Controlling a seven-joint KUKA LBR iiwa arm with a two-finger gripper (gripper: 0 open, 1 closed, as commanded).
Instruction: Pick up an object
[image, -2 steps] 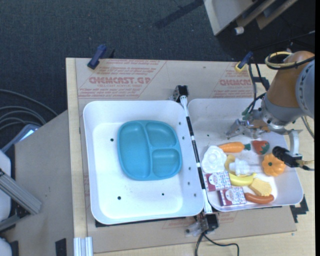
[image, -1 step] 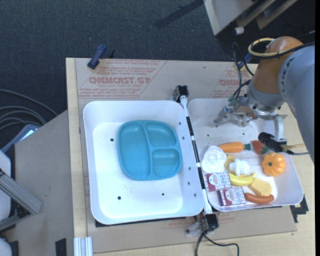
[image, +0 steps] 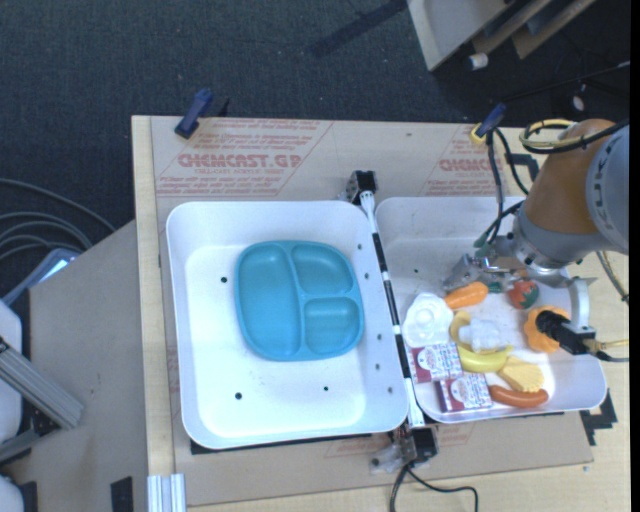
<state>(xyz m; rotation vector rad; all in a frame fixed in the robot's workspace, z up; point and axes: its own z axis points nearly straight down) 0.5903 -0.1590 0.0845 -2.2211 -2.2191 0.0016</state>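
Meanwhile, Arm Hovers Over a Crowded Right Bin

Down in the right bin (image: 400, 225), the toy food is piled toward the near end: a carrot (image: 466, 295), a white fried egg (image: 428, 318), a banana (image: 480, 357), a sausage (image: 518, 397), a red-and-white carton (image: 447, 375) and a tomato (image: 522, 293). The gripper (image: 500, 262) sits low over the bin just behind the carrot; its state I cannot tell, the wrist hiding it. The left bin (image: 200, 310) holds a blue divided plate (image: 298, 299) near its middle.
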